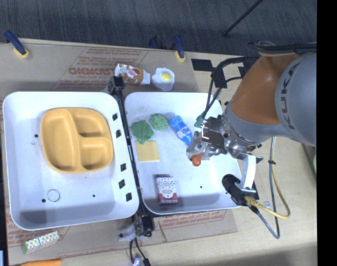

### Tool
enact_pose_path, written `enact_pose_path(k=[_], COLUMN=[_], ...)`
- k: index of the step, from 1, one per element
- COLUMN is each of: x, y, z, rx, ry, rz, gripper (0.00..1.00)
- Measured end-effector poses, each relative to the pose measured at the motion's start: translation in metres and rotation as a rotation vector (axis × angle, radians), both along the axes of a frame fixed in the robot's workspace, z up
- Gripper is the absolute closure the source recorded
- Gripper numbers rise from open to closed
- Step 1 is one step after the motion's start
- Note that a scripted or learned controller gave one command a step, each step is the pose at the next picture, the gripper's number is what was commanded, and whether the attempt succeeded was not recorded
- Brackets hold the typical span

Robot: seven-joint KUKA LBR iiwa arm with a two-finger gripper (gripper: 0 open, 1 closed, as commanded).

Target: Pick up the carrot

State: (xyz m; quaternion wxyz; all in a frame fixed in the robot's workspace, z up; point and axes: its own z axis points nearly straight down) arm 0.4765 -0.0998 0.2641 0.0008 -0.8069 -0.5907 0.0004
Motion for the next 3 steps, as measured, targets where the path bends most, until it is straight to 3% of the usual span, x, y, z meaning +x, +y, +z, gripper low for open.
enact_pose_path(k=[2,3], x=[0.0,-0.001], y=[-0.016,0.049], z=[0.023,-0.044], rx=[0.001,0.001], ry=[0.001,0.003], rz=[0.021,0.219], gripper=[1.0,1.0])
